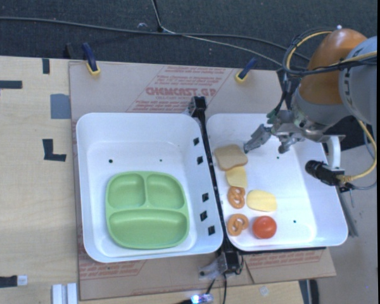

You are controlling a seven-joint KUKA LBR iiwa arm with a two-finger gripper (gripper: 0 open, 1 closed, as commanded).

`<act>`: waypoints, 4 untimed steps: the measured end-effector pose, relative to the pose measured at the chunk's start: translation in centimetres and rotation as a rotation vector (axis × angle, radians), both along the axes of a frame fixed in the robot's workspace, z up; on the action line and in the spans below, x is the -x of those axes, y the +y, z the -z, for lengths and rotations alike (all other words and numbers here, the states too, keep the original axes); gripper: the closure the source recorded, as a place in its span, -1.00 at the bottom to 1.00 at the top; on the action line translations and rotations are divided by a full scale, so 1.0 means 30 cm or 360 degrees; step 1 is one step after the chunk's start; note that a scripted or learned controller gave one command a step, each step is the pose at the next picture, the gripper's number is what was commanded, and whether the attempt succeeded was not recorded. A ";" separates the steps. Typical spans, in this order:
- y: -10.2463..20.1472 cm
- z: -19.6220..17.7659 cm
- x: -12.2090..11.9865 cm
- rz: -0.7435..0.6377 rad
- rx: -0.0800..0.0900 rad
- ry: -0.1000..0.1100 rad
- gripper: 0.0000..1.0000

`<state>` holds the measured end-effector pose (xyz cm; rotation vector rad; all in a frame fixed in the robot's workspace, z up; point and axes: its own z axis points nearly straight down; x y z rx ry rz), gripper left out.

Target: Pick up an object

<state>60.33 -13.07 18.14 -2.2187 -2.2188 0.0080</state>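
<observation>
The grey two-finger gripper (268,142) hangs over the upper part of the right white plastic bin (316,223), fingers spread wide with nothing between them. Just left of the left fingertip lies the tan slice of toy bread (230,156). Below that, a yellow wedge (237,177), two orange pretzels (236,197), a pale yellow piece (261,201) and a red tomato (264,227). The left bin (88,170) holds a green divided plate (146,209).

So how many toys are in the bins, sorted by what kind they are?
Pretzels: 2
Bread slice: 1
Yellow pieces: 2
Tomato: 1
Green divided plate: 1
Total: 7
</observation>
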 end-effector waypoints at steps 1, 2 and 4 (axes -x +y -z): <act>0.018 0.211 0.009 -0.0002 -0.0001 0.0000 -1.00; 0.021 0.167 0.005 -0.0006 -0.0002 -0.0006 1.00; 0.017 -0.127 -0.038 -0.0003 -0.0001 -0.0016 1.00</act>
